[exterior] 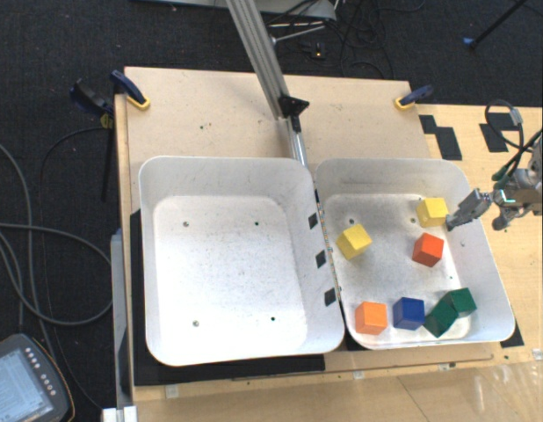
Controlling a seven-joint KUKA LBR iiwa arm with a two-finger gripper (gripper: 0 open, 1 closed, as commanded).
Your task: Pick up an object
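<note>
On the tan surface (pixel 219 112), two white bins sit side by side. Inside the right bin (pixel 386 192) lie seven blocks, one yellow block (pixel 432 210) at two o'clock beside the gripper (pixel 482 209), jaws apparently open, gripping nothing.

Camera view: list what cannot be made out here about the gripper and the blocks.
- Gripper: small and blurred at the right bin's edge; finger state unreadable.
- Arm: cut off by the view's right edge.
- Green blocks: two pressed together; where one ends and the other begins is unclear.
- Blue block: too small to tell whether it touches the orange block.
</note>
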